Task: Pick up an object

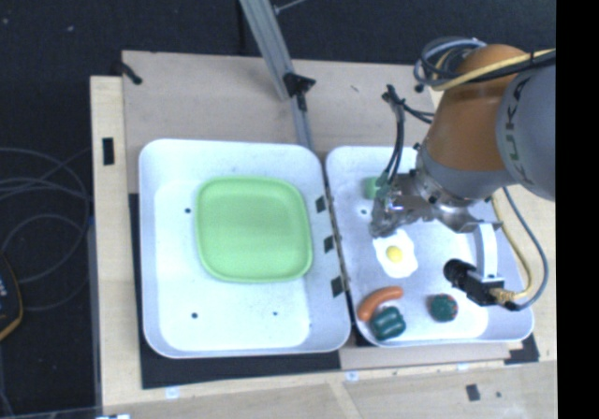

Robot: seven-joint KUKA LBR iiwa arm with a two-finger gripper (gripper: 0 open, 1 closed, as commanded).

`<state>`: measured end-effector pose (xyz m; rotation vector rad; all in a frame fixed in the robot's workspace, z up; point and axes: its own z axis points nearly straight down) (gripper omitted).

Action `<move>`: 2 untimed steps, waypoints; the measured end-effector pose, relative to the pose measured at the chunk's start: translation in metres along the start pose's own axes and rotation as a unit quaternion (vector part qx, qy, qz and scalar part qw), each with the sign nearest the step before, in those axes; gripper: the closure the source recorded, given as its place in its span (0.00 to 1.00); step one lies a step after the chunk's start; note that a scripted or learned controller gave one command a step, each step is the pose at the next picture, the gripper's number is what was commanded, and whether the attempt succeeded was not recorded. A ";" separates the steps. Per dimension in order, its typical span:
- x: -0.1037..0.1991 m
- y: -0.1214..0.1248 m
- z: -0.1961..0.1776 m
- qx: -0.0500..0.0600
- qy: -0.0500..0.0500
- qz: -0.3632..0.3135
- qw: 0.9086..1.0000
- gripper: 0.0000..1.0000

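My gripper hangs low over the right bin, in its left middle part. Just below it lies a toy fried egg, white with a yellow yolk. A small light green piece peeks out beside the gripper's upper left side, partly hidden by it. Near the bin's front edge an orange sausage lies next to a dark green block. A dark green round thing sits to their right.
The left bin holds a light green square plate in its middle. A grey metal pole slants up from between the bins at the back. The arm's orange band covers the right bin's back right part.
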<state>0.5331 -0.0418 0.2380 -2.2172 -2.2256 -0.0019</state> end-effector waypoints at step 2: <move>0.103 0.010 -0.018 0.000 0.000 0.000 1.000 1.00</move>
